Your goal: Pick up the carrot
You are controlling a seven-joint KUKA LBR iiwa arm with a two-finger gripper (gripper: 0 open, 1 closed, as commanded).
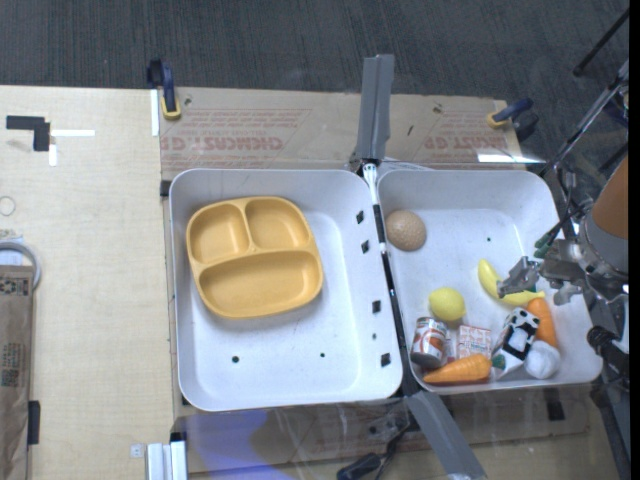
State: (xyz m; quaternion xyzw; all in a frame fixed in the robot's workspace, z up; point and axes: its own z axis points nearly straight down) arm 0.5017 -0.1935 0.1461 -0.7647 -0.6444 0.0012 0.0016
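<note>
I am seeing the gripper (527,280) hanging with fingers spread apart over the banana (492,281), away from the carrot (459,370).

The two shallow white bins (270,383) look like smooth, slightly glossy plastic. The yellow three-compartment plate (255,256) is matt plastic. The orange carrot (458,370) near the right bin's front edge has a smooth, plastic-like skin. The small round can (430,340) shines like metal under a paper label. The bench top (80,268) is pale, matt wood.
</note>
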